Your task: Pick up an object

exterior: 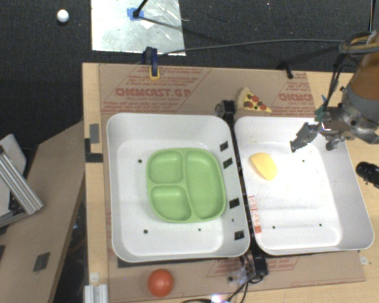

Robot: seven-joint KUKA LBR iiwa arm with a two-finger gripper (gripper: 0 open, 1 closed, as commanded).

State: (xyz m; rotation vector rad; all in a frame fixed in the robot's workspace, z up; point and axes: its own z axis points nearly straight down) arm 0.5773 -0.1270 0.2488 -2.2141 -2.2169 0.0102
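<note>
Yellow object (263, 166) is lying in the right bin (341, 232), near its left wall. The gripper (316, 136) is hovering to the right of it, apart from it, with its fingers spread and gripping nothing. A green divided tray (186, 184) is sitting in the left bin (123, 232).

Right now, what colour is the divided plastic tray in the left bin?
Light green: the three-compartment divided plastic tray, seen best in the camera view.

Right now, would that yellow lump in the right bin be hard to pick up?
Possibly. The yellow piece looks low, rounded and smooth, so fingers might slip off. It seems small and probably light. On the right bin floor it may slide when nudged.
</note>
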